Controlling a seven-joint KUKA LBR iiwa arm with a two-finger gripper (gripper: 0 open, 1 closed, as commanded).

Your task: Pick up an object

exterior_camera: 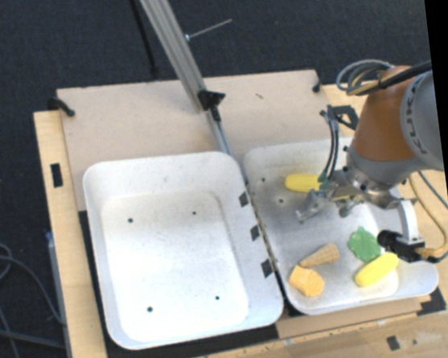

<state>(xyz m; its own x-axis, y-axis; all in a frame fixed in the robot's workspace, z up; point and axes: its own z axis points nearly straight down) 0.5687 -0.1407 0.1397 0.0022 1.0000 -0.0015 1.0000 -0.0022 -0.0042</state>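
Observation:
The right bin (271,168) holds several small objects: a yellow piece (301,182) near its back, a tan wedge (321,255), an orange-yellow chunk (307,281), a green piece (363,244) and a yellow oblong (376,270) at the front. My gripper (325,209) hangs over the middle of this bin, just in front of the yellow piece at the back. It is open, its fingers spread apart with only the bin floor showing between them.
The left bin (175,245) lies beside the right one, separated by a dividing rim with dark clips. A slanted metal post (180,50) rises behind the bins. Cables trail from the arm's wrist at the right.

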